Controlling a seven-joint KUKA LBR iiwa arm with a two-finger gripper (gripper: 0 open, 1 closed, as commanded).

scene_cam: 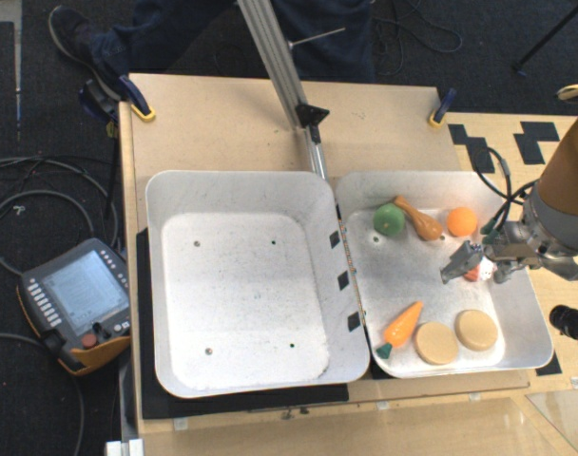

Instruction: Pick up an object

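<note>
The gripper [472,262] is positioned low in the right bin [527,350], jaws spread around a small red-and-white item [473,274]; no grip is confirmed. The orange ball [462,221] is noted at its 12 o'clock, two discs [457,336] at 6, the carrot [401,324] at 8. A descent for grasping is judged.

arm [565,198] cut off at right edge; small red-white object [473,274] partly hidden under gripper [465,264].
</note>
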